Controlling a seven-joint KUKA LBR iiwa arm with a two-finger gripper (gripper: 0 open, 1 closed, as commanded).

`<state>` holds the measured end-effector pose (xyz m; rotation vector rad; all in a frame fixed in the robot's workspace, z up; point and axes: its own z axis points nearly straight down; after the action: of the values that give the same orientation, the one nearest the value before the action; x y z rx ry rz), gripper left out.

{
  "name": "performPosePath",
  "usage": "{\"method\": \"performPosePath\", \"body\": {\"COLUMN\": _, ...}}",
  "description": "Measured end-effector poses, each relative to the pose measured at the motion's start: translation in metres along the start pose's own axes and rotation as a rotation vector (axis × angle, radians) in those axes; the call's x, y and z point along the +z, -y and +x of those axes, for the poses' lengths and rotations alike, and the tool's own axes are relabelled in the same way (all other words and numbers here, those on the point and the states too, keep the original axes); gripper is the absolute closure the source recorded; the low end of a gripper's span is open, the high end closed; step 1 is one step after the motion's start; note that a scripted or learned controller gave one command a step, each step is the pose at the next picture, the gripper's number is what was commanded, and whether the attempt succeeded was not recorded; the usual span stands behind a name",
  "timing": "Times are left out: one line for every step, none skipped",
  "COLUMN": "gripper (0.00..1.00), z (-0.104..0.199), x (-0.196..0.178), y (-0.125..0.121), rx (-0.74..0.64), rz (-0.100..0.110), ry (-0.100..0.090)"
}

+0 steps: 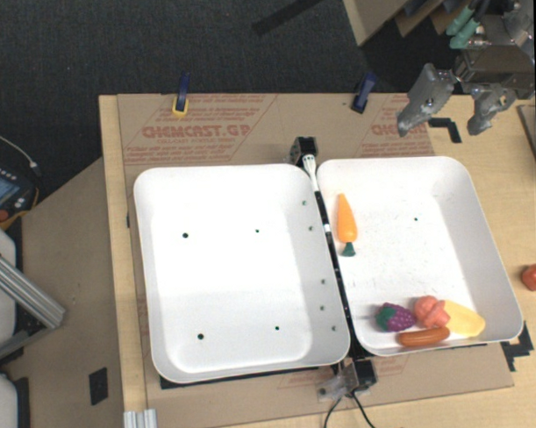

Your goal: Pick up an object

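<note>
A toy carrot (345, 216) with a green stalk lies by the inner wall of the right bin (478, 210), apart from a cluster at the near edge: purple grapes (395, 317), a pinkish-orange piece (432, 311), a yellow piece (466, 319) and a sausage (422, 337) lying together. The left bin (155, 256) sits alongside. The gripper (449, 115) hangs beyond the right bin's far corner, fingers spread apart with nothing between them.
</note>
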<state>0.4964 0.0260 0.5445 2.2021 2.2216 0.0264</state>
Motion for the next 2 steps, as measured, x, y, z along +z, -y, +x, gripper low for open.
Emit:
{"method": "performPosePath", "body": {"gripper": 0.0, "z": -0.028, "x": 0.146, "y": 0.022, "rx": 0.013, "rz": 0.036, "ry": 0.003}}
{"method": "performPosePath", "body": {"gripper": 0.0, "z": 0.053, "x": 0.002, "y": -0.016, "rx": 0.0, "rz": 0.003, "ry": -0.001}}
